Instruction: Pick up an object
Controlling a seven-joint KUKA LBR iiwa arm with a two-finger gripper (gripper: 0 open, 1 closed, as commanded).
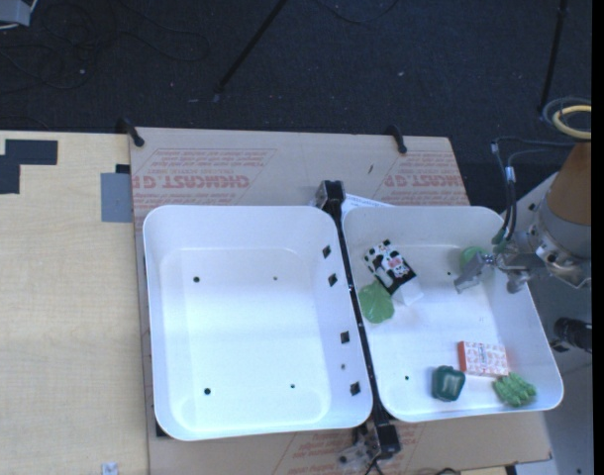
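Two metal fingers of my gripper [492,271] hang at the right edge of the frame, over the upper right rim of the right-hand shallow white bin [431,409]; whether they stand open or closed I cannot tell from this slant. Just beside them, toward the left, a small green rounded object [470,256] lies against the bin's upper wall, too small to give a long axis. Further out, near the divider, sit a black-and-white patterned block [389,264], its long axis running from upper left to lower right, and a flat green round piece [376,305] touching it below. Along the lower right lie a flat orange-and-white patterned card [482,358], a dark teal chunky object [447,383] and a bright green knobbly lump [515,391]. I judge the nearest green piece the easiest target: descend straight down, clear of the wall. The left-hand white bin [163,315] lies beyond.
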